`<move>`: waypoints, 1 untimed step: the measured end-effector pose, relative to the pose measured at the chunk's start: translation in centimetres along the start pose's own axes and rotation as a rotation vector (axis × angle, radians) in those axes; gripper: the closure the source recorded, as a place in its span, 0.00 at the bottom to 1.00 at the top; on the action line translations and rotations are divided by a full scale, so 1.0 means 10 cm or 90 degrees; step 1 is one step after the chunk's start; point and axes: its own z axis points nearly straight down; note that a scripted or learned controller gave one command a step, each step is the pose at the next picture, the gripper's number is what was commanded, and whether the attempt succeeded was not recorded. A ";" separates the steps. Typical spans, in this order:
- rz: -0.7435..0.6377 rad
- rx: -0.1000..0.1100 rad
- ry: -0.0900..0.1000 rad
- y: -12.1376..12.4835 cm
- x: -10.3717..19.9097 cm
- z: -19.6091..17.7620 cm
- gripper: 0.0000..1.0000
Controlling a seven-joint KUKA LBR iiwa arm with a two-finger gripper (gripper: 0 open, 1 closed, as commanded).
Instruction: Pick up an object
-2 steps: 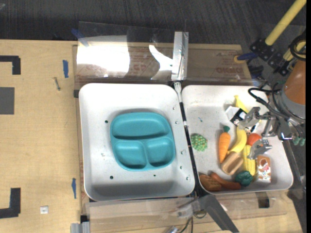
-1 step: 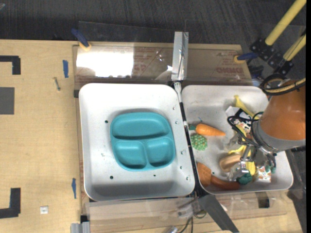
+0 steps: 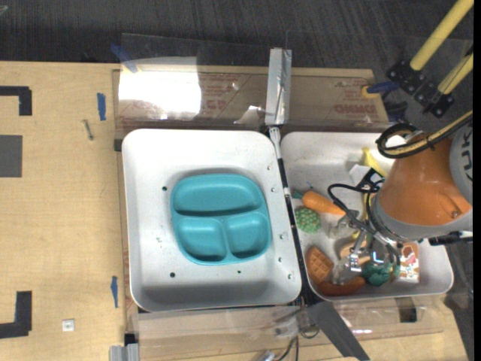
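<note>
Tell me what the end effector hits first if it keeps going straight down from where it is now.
Probably the dark green toy in the right bin, which lies right beside the end effector, with a brown waffle-like piece close by. Depth is hard to judge from this slanted view, so it may reach the bin floor between them instead.

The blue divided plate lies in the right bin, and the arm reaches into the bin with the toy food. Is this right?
Not quite. The camera view shows the blue divided plate in the left bin, not the right one. The arm does reach into the bin with the toy food.
</note>
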 end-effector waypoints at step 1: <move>-0.016 0.001 0.005 0.02 -0.05 0.01 0.00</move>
